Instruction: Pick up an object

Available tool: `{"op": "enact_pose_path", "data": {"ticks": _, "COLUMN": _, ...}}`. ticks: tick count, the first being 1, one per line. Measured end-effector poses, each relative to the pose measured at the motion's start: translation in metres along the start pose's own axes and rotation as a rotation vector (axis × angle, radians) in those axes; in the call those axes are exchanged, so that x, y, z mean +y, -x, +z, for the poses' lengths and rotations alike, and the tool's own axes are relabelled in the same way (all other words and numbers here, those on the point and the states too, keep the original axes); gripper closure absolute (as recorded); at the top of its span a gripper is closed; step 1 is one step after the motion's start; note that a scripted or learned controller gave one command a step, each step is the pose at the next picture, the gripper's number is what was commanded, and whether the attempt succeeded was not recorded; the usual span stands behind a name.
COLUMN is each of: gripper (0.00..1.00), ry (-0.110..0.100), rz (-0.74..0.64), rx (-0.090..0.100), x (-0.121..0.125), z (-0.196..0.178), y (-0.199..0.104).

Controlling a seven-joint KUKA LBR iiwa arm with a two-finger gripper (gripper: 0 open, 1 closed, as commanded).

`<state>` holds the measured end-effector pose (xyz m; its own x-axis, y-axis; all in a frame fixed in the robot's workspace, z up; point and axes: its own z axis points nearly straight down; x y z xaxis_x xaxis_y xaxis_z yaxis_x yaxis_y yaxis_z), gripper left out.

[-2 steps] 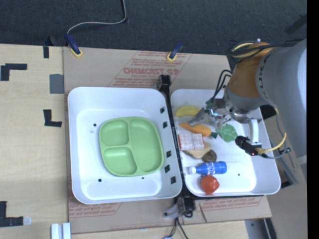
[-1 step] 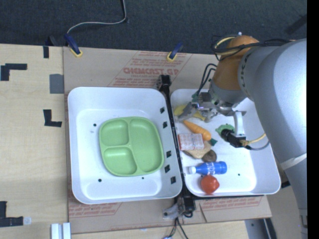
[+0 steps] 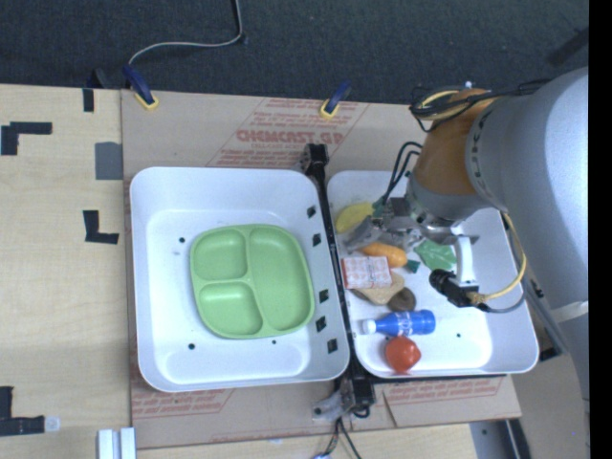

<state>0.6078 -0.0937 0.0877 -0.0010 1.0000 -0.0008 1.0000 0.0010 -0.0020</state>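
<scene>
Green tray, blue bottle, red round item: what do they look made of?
Green tray: likely moulded plastic, matte, uniform colour, rounded compartment walls. Blue bottle: probably plastic, white cap, slight sheen. Red round item: smooth, maybe plastic or rubber toy food; cannot tell.

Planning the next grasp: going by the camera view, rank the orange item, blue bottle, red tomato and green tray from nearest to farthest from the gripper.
1. Orange item, just below the gripper.
2. Blue bottle, lower in the right bin.
3. Red tomato, near that bin's front edge.
4. Green tray, in the left bin.
</scene>
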Motion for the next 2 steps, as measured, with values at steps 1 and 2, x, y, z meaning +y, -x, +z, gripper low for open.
{"op": "enact_pose_path", "data": {"ticks": 1, "gripper": 1.0, "ry": 0.0, "rz": 0.0, "rx": 0.0, "x": 0.0, "z": -0.009, "y": 0.0}}
{"op": "enact_pose_path", "data": {"ticks": 2, "gripper": 1.0, "ry": 0.002, "rz": -0.002, "rx": 0.002, "x": -0.019, "z": -0.097, "y": -0.066}}
